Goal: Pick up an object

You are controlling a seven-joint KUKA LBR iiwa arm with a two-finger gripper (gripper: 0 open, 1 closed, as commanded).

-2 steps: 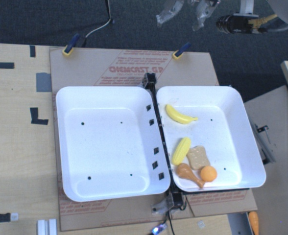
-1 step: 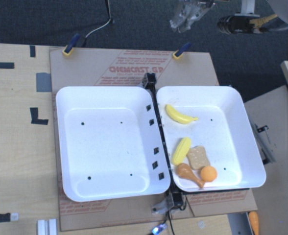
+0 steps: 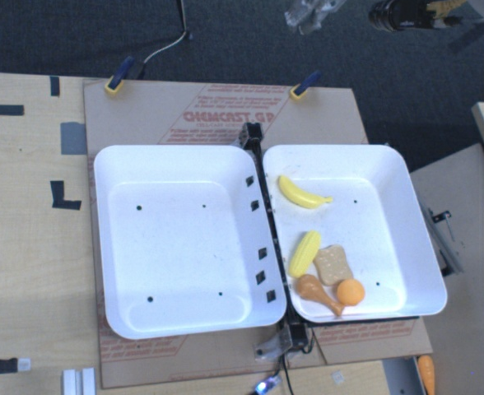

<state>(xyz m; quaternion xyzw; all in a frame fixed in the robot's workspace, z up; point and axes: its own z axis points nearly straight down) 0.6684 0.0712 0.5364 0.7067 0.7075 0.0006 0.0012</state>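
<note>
right bin [image 3: 390,171] holds banana [image 3: 302,192], corn [image 3: 305,253], cracker [image 3: 333,263], orange [image 3: 351,292], drumstick [image 3: 317,291] — end effector [image 3: 312,8] high above.

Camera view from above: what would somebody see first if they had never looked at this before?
Probably the bright toy food huddled in the right bin: a banana near its middle, then a corn cob, a cracker, a drumstick and an orange bunched at its near edge. The gripper hangs blurred at the top, far from them.
</note>
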